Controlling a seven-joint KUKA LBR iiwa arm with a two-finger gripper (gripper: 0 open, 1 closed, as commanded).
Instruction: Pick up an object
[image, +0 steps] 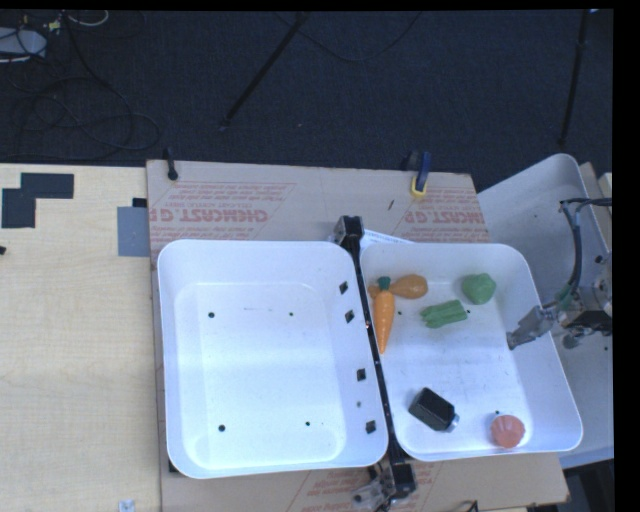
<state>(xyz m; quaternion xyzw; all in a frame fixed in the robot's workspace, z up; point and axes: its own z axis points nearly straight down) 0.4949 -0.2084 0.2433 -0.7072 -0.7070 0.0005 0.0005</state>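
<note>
The right bin (548, 352) holds several objects. An orange carrot (382, 318) lies along its left wall, with an orange-yellow oval piece (409, 287) beside its top. Toward the back lie a green round piece (479, 288) and a green elongated piece (443, 315). A black block (433, 409) and a pink-red ball (507, 431) rest near the front. My gripper (530, 328) hangs at the bin's right rim, apart from every object. The green pieces are nearest to it, off to its left.
The left bin (260, 360) sits beside the right one, with a black divider bar (365, 330) between them. Both rest on a cardboard sheet (250, 205) held by a blue-yellow clamp (419, 183). Wooden bench top (70, 330) extends left. A white panel (540, 200) stands at the right.
</note>
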